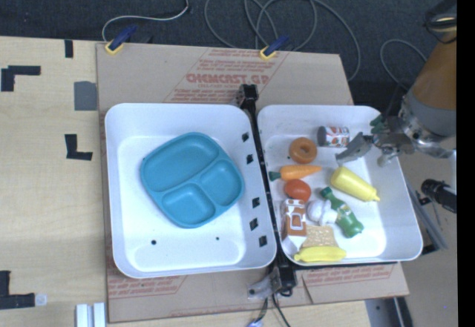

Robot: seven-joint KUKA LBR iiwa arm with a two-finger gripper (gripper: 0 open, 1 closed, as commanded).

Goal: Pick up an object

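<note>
— Gripper (369, 146): hovered over the right bin (397, 244), just above the yellow corn (355, 185). Fingers apparently spread, gripping nothing, though blurred.

— And the rest?

— Lay left of the corn: donut (303, 149), carrot (300, 172), tomato (297, 190).

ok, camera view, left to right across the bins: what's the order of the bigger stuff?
Blue three-compartment plastic plate in the left white bin → brown toy donut → yellow toy corn cob in the right white bin → gripper, over that bin's right side.
</note>
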